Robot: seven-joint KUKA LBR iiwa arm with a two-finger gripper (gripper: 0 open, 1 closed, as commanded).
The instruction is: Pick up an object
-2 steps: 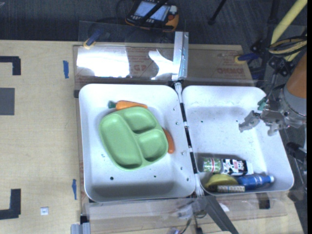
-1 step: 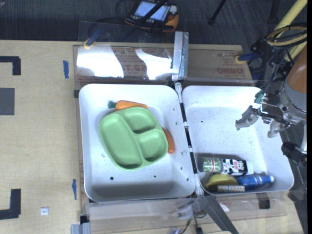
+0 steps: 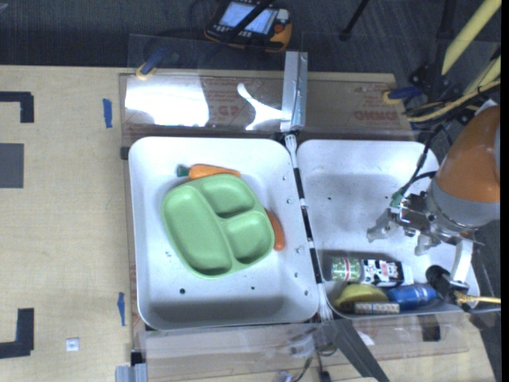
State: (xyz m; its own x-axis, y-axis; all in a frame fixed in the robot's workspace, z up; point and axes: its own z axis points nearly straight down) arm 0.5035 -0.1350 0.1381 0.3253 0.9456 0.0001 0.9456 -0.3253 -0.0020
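Observation:
My gripper (image 3: 399, 237) hangs over the right bin (image 3: 350, 173), near its right side, with its fingers spread open and nothing between them. Just below it, along the bin's front wall, lie a green, white and black can (image 3: 364, 270) on its side, a yellow object (image 3: 359, 294) and a blue object (image 3: 413, 295). The left bin (image 3: 151, 165) holds a green divided plate (image 3: 216, 224). An orange piece (image 3: 211, 170) peeks out at the plate's top edge and another orange piece (image 3: 277, 231) at its right edge.
The grey arm with its orange band (image 3: 473, 169) comes in from the right over the right bin's edge. A metal divider (image 3: 293, 94) stands behind the bins. A handheld device (image 3: 248, 21) lies on the floor at the back.

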